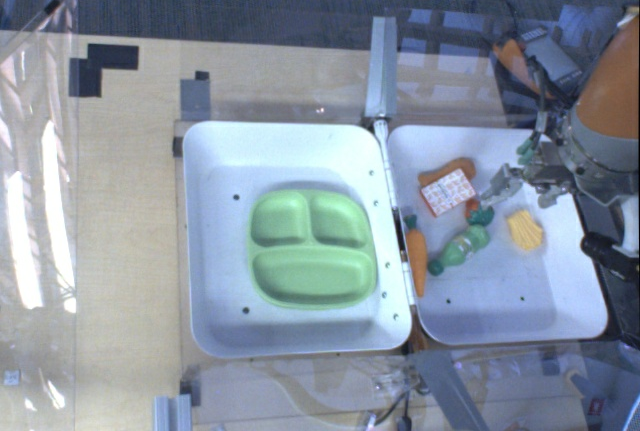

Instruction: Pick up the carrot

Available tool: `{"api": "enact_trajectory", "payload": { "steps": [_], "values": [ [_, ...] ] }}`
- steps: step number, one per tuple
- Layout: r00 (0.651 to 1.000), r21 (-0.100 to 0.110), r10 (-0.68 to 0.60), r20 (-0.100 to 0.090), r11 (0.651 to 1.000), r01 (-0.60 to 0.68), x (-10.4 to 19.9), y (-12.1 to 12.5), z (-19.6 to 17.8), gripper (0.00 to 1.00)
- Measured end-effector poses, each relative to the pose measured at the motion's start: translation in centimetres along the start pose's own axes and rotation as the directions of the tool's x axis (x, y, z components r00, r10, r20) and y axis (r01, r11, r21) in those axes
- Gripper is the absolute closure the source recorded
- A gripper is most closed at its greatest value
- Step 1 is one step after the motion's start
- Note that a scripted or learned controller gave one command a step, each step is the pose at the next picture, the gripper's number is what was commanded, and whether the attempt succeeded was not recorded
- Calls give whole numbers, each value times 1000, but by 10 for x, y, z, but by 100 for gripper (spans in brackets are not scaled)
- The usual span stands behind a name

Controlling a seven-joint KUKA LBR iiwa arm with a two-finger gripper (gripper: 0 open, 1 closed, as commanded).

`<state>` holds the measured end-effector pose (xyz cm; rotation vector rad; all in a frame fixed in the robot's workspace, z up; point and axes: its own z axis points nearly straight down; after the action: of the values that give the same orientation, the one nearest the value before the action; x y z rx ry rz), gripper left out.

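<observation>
Carrot [416, 259] lies hard against the right bin's [520, 319] left wall, centre frame; your gripper [510, 181] hangs upper right, fingers wide, empty; approach along its length

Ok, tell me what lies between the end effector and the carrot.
In the camera view, the green bottle lies between the end effector and the carrot, in the right bin.

carrot [416, 260] against bin wall [397, 219] (bottle [462, 248] beside)
</observation>
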<state>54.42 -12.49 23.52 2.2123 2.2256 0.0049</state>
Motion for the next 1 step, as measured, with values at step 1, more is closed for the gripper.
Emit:
{"api": "enact_trajectory", "payload": {
  "steps": [1],
  "values": [
    [996,-2,85,0,996,-85,33,-15,131,0]
  ]
}}
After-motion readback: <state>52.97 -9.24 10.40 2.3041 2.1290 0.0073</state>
